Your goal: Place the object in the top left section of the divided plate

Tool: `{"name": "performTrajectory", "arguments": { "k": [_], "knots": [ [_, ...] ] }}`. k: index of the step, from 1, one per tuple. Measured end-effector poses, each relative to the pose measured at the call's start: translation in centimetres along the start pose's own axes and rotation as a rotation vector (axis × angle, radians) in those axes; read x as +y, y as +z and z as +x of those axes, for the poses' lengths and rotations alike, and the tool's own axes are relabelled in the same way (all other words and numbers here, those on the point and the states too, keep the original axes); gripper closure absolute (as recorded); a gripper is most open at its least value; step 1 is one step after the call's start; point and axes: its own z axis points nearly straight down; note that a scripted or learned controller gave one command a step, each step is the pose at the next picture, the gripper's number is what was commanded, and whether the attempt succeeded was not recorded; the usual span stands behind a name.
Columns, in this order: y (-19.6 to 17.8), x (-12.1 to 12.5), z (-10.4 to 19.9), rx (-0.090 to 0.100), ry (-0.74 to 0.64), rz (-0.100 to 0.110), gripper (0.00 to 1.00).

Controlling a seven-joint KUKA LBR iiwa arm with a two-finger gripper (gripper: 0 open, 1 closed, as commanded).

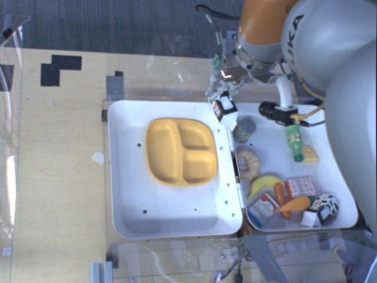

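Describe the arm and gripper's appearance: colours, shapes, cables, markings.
The arm is bulky, rounded and light grey, with dark lettering on its shell and an orange band above the wrist. Thin dark cables loop beside the metallic wrist. The gripper is small, with a red light glowing above it.

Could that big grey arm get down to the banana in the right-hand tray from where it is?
Probably yes. The banana lies uncovered on top, with the bagel and carrot beside it, not over it. The gripper hangs at the tray's upper-left corner, nothing between them.
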Motion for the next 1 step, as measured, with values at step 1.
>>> {"name": "performTrajectory", "arguments": {
  "k": [1],
  "knots": [
    [-0.01,-0.01,-0.03,-0.001,0.0,0.0,0.0]
  ]
}}
